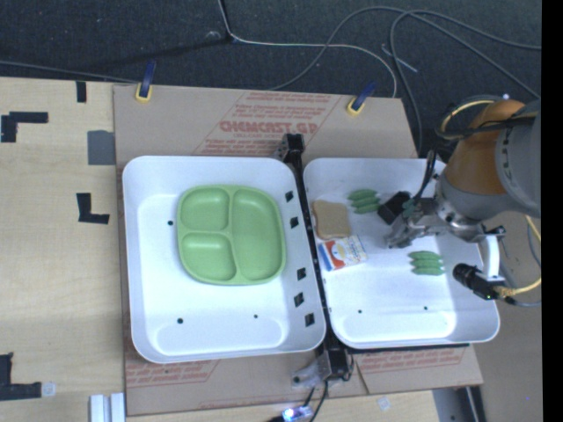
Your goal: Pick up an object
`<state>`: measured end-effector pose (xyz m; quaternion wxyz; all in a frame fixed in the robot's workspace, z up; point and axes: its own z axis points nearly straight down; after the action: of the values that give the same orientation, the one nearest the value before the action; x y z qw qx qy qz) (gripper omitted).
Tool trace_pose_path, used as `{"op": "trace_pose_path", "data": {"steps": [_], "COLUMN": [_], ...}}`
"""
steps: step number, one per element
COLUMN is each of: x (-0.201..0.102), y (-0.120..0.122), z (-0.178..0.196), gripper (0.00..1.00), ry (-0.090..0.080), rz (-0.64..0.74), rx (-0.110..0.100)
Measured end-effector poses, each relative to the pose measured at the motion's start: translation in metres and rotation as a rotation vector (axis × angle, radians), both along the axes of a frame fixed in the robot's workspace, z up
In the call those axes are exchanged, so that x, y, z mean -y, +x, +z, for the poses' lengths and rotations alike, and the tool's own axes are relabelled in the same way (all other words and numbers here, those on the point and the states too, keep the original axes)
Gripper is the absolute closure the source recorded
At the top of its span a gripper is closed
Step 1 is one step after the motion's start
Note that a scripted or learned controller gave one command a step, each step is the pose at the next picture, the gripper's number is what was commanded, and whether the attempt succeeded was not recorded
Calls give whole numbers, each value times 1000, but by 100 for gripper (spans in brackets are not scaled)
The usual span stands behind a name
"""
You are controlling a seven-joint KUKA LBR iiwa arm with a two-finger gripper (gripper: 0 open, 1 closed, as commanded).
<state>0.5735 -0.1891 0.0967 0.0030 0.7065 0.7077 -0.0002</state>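
In the right bin [387,328] lie a tan bread slice [332,219], a white and red packet [341,254], and two green pea pods, one near the back [362,200] and one on the right [427,263]. My gripper [401,229] hangs low over the bin's middle, between the two pods and to the right of the bread. The arm's grey wrist and orange band [479,161] rise behind it on the right. I see nothing between its fingers.
The left bin [154,310] holds a green divided plate [232,234]. A black hinge strip [303,262] runs between the two bins. Cables cross the dark floor behind the bench. A black connector [475,281] juts from the wrist over the right bin's edge.
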Motion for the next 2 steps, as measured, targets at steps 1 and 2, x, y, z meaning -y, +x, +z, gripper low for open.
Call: {"op": "trace_pose_path", "data": {"steps": [1, 2], "x": [-2, 0], "y": [2, 11], "z": [64, 124], "gripper": [100, 100], "ry": [3, 2], "rz": [0, 0], "rx": [1, 2]}}
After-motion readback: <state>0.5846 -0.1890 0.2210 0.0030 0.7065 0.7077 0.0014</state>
